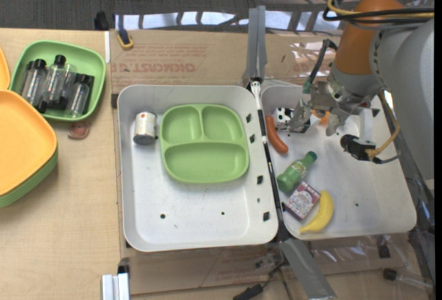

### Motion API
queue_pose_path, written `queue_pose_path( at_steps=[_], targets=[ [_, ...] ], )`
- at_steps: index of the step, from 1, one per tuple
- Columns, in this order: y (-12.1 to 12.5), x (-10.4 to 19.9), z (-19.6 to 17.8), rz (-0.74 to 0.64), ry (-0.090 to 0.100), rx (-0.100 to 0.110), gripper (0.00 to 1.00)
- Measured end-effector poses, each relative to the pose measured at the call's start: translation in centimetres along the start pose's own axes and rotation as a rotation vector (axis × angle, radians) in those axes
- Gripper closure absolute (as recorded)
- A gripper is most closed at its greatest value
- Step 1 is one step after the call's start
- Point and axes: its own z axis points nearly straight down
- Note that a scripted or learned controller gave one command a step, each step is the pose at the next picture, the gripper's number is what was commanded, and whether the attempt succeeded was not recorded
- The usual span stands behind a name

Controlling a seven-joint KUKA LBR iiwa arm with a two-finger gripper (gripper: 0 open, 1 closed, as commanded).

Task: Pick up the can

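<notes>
The can (145, 128) lies in the left bin (131, 216), toward that bin's upper left corner, just beside the left edge of a green divided plate (204, 142). It looks to rest on its side, silver, with one round end turned toward the bottom of the frame and a small red mark on its upper part; its long axis seems to run roughly up and down the frame, though it is too small to be sure. No brand can be read on it.

The hand (312, 119) hangs over the upper left part of the right bin (387, 212), right of centre in the frame, under the orange band of the arm (359, 43). Whether it is wide or narrow I cannot tell; cables and dark fittings crowd it. Nothing is seen held in it.

So the can lies well apart from the hand, almost straight to the left in the frame and at much the same height, across the wall between the two bins and beyond the green plate. My judgement is that the reach must cross that divide and come down with the grip across the can's short width.

The right bin also holds an orange sausage-shaped toy (277, 135), a green bottle (296, 172), a pink packet (302, 201) whose print is too small to read, and a banana (319, 213). On the cardboard (179, 60) above the left bin, red lettering shows upside down; it cannot be read with certainty.
</notes>
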Motion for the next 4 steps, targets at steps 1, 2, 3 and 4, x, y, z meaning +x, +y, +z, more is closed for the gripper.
queue_pose_path(
  at_steps=[1, 2, 3, 4],
  targets=[
    [-0.07, -0.05, -0.87, -0.003, -0.002, 0.000, 1.00],
    [-0.08, -0.04, -0.87, -0.003, -0.002, 0.001, 0.00],
    [-0.15, -0.10, -1.71, -0.005, -0.004, 0.001, 1.00],
    [-0.16, -0.10, -1.70, -0.005, -0.005, 0.001, 0.00]
  ],
)
